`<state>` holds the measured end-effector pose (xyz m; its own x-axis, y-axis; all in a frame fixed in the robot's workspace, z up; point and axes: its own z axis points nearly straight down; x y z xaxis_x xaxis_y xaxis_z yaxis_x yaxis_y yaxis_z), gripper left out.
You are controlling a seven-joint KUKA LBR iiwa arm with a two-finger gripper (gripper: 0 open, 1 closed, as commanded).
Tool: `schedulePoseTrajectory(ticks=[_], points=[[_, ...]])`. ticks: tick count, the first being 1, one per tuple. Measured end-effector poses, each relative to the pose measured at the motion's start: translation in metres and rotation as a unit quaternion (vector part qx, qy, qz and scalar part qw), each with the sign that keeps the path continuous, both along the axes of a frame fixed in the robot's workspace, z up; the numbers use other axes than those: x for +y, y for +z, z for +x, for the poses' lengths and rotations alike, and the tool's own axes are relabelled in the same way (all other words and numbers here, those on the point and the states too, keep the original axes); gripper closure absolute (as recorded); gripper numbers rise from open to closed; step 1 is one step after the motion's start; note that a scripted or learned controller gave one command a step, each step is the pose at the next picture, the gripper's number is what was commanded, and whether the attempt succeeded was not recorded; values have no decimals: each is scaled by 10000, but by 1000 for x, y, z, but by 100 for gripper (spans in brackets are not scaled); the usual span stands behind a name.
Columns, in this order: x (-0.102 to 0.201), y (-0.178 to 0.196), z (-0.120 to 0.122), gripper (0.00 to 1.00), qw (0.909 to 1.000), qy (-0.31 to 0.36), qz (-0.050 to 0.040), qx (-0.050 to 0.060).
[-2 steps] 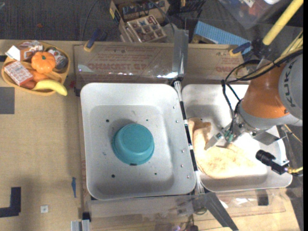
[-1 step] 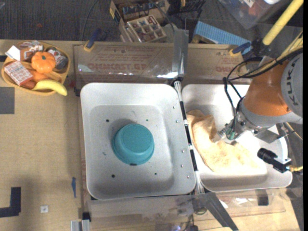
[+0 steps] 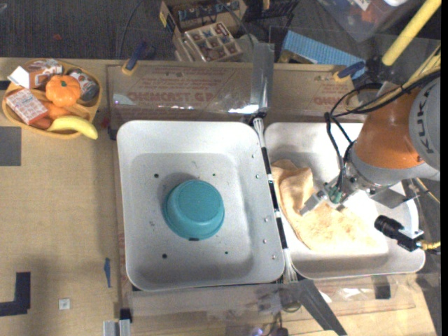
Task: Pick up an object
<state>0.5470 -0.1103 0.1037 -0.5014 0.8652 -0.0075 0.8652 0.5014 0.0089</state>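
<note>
Two white bins [image 3: 133,187] — one teal bowl [image 3: 194,209], one tan cloth [image 3: 315,215], hand [image 3: 329,194] grip unclear.

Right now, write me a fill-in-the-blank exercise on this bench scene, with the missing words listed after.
1. The teal bowl sits in the ____ bin.
2. The tan cloth lies in the ____ bin.
3. The arm's gripper hangs over the ____.
4. The yellow dish of toy food beside the bins holds a banana and an orange ____.

Missing words: left; right; cloth; pumpkin
</note>
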Motion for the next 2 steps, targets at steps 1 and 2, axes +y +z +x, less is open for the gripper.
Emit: schedulePoseTrajectory(ticks=[1,2], points=[[-2,11,1,100,10000,-19,-5,-25],[-2,10,1,0,10000,-20,-5,-24]])
